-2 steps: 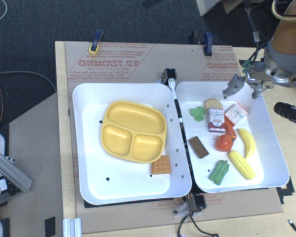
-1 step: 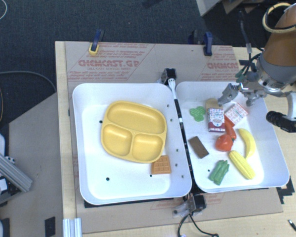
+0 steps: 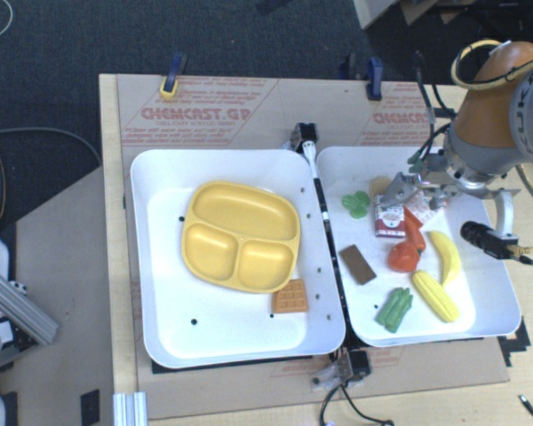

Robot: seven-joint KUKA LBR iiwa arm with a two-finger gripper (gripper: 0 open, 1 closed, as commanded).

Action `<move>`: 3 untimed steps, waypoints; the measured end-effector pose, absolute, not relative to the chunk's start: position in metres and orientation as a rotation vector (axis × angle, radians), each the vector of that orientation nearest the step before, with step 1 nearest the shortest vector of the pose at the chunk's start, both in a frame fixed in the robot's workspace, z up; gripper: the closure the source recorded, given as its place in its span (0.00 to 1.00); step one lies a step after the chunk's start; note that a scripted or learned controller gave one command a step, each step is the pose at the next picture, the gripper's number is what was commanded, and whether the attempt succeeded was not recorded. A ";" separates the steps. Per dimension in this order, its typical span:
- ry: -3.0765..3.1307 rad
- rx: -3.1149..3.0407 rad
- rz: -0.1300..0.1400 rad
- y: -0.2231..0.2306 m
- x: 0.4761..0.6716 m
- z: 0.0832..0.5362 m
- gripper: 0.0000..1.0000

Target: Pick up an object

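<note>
Nearest the camera, at the front edge of the bench, some cables and a small connector (image 3: pixel 354 364) can be seen poking out between the two bins.

In the left bin (image 3: pixel 160 327), a little orange waffle-looking cracker (image 3: pixel 290 298) is found close to the near right corner, just touching the rim of a yellow divided plate (image 3: pixel 240 235), which is parked pretty much in the middle of that bin.

The right bin (image 3: pixel 493 313) is where all the pickable stuff is gathered. Closest in, a green bumpy veggie (image 3: pixel 394 309) is laid at a slant, with a yellow corn cob (image 3: pixel 434 295) just to its right. A bit farther back, a brown flat bar (image 3: pixel 356 264) is seen near the left wall, then a red-orange pepper thing (image 3: pixel 408 248) in the middle, and a banana (image 3: pixel 444 256) right beside it on the right. Farther still, a small red and white carton (image 3: pixel 390 221) is set touching the pepper's far end, and a green leafy piece (image 3: pixel 357 204) is left of it.

The gripper (image 3: pixel 407 191) is hung over the far part of the right bin, right above the carton; whether anything is clamped can't be told from this angle, so that bit is left open. The orange band (image 3: pixel 506 65) and grey wrist are seen at the far right. Two clamps (image 3: pixel 170 80) are fixed on the far edge of the board.
</note>
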State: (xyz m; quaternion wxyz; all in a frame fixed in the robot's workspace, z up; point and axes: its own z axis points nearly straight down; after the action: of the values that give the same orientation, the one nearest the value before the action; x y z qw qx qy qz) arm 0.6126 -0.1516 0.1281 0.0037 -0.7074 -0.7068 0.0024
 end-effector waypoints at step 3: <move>-2.227 -2.227 -0.006 -0.153 0.613 0.161 1.00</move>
State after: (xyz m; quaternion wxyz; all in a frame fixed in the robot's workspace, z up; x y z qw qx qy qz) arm 0.6132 -0.1533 0.1614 -0.0039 -0.7071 -0.7071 -0.0019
